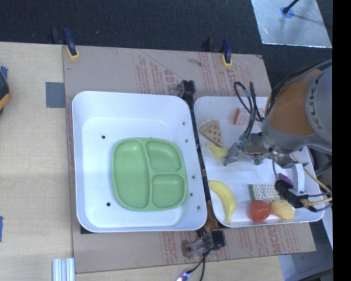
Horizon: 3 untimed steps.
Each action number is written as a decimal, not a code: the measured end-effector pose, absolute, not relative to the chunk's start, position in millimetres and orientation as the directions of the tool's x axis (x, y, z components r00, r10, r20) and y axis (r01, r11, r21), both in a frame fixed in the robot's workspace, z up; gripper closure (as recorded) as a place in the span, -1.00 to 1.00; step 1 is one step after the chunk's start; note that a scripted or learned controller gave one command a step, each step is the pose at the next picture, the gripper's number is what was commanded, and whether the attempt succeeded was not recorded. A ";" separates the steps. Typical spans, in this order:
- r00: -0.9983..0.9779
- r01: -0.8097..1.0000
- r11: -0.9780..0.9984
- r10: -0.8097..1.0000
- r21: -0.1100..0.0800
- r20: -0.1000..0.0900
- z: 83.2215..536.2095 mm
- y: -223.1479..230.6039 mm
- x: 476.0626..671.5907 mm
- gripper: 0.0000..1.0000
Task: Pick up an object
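My gripper (234, 152) is low over the right bin (222, 106), reaching in from the right, and it looks open with nothing between its fingers. A small yellow piece (217, 151) lies just left of its tips. Beyond that lies a triangular tan slice (210, 132). A banana (223, 198) rests near the bin's front left. Along the front are a red tomato-like ball (259, 211), a yellow lump (284, 210) and a green patterned block (263, 191). A small orange-red stick (236, 116) sits at the back.
The left bin (85, 157) holds a green divided plate (148, 173). The arm's grey and orange body (295, 113) and its cables cover the right bin's right side. A purple piece (282, 187) lies near the cables. Clamps hold the cardboard underlay at its far edge.
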<state>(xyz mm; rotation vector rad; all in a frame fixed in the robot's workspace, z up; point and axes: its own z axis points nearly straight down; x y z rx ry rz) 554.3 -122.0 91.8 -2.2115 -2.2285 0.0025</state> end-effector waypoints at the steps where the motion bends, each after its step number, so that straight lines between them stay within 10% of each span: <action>1: -0.005 1.000 0.005 1.000 -0.009 0.001 90.0 -145.9 654.8 -1.00; 2: -0.003 1.000 0.003 1.000 0.000 -0.001 146.1 -181.8 656.8 -1.00; 3: -0.006 1.000 0.006 1.000 -0.004 0.001 122.0 -111.1 656.3 -1.00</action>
